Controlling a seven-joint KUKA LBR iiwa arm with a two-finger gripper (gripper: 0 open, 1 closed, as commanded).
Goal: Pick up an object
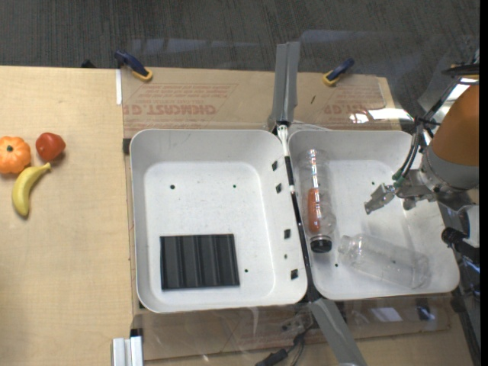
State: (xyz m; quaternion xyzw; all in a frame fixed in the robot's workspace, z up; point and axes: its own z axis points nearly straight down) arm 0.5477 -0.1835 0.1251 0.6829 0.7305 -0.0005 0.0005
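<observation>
My pincer (379, 202) hangs over the right bin (358, 148), and whether it is open or shut I cannot tell from this angle; I see nothing in it. Nearest, a clear plastic cup (383, 260) lies on its side in that bin, and a dark ribbed block (199, 261) sits in the left bin (202, 140). Farther back, left of my pincer, a clear bottle (316, 199) lies lengthwise. Far left on the bench: banana (26, 188), orange (13, 155), apple (50, 146).

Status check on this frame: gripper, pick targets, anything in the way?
Gripper over right bin, nothing seen between fingers. Clear tube with black cap and clear plastic cup lie apart below. Nothing blocks them.
</observation>
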